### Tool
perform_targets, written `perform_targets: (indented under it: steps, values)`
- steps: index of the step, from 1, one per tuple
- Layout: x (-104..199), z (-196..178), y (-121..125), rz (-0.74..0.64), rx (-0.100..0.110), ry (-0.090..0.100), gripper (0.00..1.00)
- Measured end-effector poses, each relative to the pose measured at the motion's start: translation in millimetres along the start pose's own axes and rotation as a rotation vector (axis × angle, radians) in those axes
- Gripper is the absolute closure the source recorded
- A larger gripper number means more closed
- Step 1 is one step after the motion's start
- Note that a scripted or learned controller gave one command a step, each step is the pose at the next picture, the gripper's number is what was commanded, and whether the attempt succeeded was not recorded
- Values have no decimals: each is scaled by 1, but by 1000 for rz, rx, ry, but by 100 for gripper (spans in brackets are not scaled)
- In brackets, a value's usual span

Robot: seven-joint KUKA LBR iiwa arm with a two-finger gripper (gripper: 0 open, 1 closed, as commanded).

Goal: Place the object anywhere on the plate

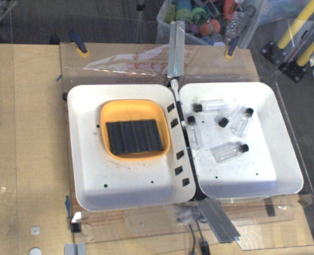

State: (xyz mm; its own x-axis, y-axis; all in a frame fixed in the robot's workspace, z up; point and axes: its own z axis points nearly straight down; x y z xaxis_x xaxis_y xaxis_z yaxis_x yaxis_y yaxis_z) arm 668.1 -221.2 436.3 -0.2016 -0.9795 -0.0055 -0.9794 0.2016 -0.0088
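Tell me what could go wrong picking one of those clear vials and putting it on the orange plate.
1. The clear vials lie on their sides in the right bin, so one could roll away under a closing gripper.
2. Two vials near the bin's far side sit close together, so a grasp there might catch or push both.
3. A ridged black insert covers much of the orange plate; a vial dropped on it may roll off.

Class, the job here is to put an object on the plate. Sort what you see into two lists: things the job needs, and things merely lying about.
Needed for the job:
- orange plate, in the left bin
- clear vials with black caps, lying in the right bin

Just lying about:
- black ridged block on the plate
- tub of coloured toys beyond the bench
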Motion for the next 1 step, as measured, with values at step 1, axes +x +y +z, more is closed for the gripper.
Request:
perform_targets:
  steps: [1]
  values:
    - [0,0,0,-176,-1,0,100]
